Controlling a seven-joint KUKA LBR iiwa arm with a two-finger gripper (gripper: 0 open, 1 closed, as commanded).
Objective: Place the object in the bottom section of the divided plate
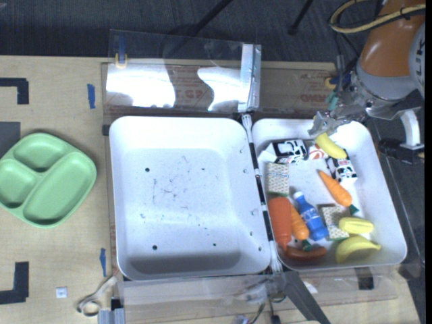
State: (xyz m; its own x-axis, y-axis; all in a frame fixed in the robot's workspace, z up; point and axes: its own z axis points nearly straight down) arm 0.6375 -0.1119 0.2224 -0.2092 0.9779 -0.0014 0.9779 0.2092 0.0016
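- Camera view, the arm: the gripper (329,121) hangs at about one o'clock in the frame, over the far rim of the right bin (391,201). Whether its claw is released or clenched I cannot tell; nothing is seen between its tips.
- Camera view, the pick: no object is in hand, so the step in hand looks like the pick. The nearest candidate is a small yellow banana (331,146) just at five o'clock of the gripper, touching a black-and-white cow-patterned toy (344,169).
- Camera view, doing it well: I judge a straight descent best, with the grasp across the banana's narrow width, since the bin wall lies close at twelve o'clock and the orange carrot (335,188) lies close at six.
- Camera view, the goal: the green divided plate (44,179) sits at nine o'clock, well apart, past the left bin (182,194). Its bottom section (59,186) is the large one; lift well clear of both bins' rims on the crossing.
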